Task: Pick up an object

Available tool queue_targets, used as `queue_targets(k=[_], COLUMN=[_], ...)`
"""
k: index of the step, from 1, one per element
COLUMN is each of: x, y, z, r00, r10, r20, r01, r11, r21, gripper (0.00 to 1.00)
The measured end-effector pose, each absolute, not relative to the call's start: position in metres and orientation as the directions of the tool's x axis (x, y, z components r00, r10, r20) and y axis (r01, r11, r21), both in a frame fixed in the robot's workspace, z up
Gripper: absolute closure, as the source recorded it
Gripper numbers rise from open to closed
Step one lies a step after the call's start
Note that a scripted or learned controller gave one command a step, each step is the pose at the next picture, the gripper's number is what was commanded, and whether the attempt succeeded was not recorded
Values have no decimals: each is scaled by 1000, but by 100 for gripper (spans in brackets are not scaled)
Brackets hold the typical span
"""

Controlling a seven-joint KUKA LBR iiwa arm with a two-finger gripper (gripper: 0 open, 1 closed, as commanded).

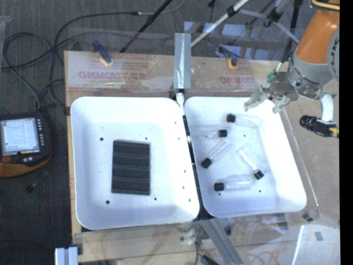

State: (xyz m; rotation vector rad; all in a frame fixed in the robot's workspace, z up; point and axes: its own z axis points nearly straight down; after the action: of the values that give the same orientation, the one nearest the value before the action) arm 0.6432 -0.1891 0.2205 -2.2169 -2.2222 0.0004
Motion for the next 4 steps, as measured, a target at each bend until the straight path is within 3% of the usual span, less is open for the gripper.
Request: queue_targets(k=[1, 2, 3, 4], x=[617, 666, 651, 541], y=[-183, -189, -106, -127], z=[94, 89, 90, 91], r00=[-93, -135, -159, -247], r10=[996, 991, 987, 969], r20=[0, 4, -3, -4], r01=[996, 991, 987, 969], r11=[93, 135, 159, 247], r21=[0, -16, 5, 10], gripper=[0, 0, 0, 0])
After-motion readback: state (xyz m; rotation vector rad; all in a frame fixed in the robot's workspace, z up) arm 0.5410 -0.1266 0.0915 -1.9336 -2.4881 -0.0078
